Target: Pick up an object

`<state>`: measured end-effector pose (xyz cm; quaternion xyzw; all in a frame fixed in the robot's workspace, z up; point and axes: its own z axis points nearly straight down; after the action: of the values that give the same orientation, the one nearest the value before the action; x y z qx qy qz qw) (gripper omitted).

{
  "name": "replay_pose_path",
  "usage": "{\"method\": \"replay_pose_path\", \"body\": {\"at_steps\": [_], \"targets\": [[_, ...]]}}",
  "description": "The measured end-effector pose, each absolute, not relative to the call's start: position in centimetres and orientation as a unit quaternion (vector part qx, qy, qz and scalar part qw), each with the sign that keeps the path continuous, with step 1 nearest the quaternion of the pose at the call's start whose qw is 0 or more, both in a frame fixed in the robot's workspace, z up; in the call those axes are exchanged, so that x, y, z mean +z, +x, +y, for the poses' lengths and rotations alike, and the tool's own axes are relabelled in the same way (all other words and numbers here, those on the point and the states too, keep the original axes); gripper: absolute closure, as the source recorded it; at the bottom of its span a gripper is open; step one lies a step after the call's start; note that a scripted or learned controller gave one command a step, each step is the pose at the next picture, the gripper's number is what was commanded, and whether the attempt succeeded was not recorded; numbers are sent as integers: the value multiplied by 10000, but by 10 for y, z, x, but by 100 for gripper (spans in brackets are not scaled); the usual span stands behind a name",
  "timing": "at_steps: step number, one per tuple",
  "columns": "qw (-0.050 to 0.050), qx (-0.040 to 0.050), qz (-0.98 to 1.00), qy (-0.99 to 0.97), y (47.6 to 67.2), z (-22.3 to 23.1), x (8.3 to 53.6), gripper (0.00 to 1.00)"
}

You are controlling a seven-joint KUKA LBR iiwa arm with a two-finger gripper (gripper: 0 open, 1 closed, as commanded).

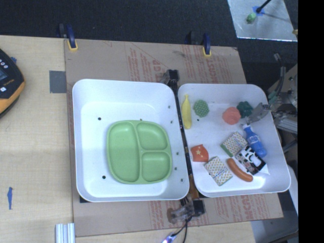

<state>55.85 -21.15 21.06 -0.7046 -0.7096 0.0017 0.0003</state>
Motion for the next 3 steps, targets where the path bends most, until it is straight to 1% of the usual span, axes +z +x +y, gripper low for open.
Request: {"method": "replay_pose_path", "body": {"at_steps": [1, 2, 3], "targets": [[14, 17, -7090, -7052, 626, -190, 91, 0], [5, 19, -7102, -7040, 627, -191, 103, 100], [10, 5, -7089, -7053, 608, -170, 155, 100]]}}
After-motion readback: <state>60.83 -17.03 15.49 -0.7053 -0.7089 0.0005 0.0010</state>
